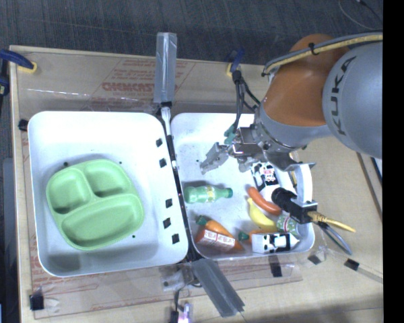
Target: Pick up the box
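Note:
An orange-red box [215,238] with a printed label lies flat at the front of the right bin [188,130], beside a small carrot-like piece. My gripper [227,157] hangs over the middle of that bin, up and to the right of the box and well apart from it. It is open, and nothing sits between its fingers. A white and black carton [276,242] lies at the bin's front right corner.
A green bottle [207,194] lies on its side between gripper and box. A banana [259,214], a red sausage [262,199] and a small white and black pack [264,175] crowd the right side. The left bin [40,130] holds a green divided plate [94,204].

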`<move>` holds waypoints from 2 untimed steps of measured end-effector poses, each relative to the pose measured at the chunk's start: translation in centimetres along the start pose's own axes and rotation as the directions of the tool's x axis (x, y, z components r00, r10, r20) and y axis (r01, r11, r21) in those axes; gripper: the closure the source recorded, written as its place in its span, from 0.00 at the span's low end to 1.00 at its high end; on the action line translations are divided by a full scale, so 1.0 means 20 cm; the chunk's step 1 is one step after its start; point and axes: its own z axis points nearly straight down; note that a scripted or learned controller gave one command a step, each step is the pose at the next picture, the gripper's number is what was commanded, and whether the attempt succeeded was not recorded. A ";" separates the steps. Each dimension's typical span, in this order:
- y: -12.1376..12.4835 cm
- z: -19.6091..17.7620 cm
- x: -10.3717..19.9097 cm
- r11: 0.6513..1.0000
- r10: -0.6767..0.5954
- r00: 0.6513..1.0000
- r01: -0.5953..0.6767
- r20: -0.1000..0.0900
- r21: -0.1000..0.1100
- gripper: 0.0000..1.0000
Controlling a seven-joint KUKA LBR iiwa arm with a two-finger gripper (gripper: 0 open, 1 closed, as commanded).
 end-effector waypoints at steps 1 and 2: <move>0.10 0.72 -0.23 0.999 0.049 0.999 -0.049 -0.001 -0.017 0.00; 0.38 0.86 -0.37 1.000 -0.025 1.000 0.025 -0.001 -0.001 0.00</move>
